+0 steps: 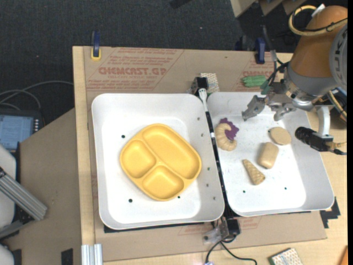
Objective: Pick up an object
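Gripper (268,107) above the right bin's (309,200) far end — jaws spread wide, holding nothing, touching nothing. The objects lie below in that bin: round cookie (279,136), bread piece (268,154), cone (253,171), croissant (224,137).

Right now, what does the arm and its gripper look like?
The arm is grey with a wide orange band above the wrist; a yellow cable loops beside that band. The gripper is grey metal with two fingers.

yellow tray (160,161), white bins (105,148), purple toy (230,128)
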You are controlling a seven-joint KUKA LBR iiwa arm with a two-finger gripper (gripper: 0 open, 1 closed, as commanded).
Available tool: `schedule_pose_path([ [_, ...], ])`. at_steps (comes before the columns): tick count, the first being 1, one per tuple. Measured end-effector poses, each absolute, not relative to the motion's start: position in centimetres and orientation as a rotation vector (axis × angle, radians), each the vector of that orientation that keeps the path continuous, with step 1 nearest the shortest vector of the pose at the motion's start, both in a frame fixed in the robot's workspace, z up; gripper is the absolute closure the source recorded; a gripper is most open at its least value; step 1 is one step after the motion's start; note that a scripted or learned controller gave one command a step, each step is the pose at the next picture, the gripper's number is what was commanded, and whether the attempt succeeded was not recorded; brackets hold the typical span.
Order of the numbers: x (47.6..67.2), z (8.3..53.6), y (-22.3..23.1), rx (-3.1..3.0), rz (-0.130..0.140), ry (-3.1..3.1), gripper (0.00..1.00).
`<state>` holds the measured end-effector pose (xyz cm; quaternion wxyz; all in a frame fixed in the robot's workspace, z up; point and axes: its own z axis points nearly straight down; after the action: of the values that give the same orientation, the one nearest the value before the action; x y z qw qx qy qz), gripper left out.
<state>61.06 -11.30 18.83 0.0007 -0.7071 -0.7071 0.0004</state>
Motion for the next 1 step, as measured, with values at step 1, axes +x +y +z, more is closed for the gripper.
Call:
schedule_pose_path([
  [1,59.06,7.85,-14.55,-2.221,0.008,-2.212,0.0],
])
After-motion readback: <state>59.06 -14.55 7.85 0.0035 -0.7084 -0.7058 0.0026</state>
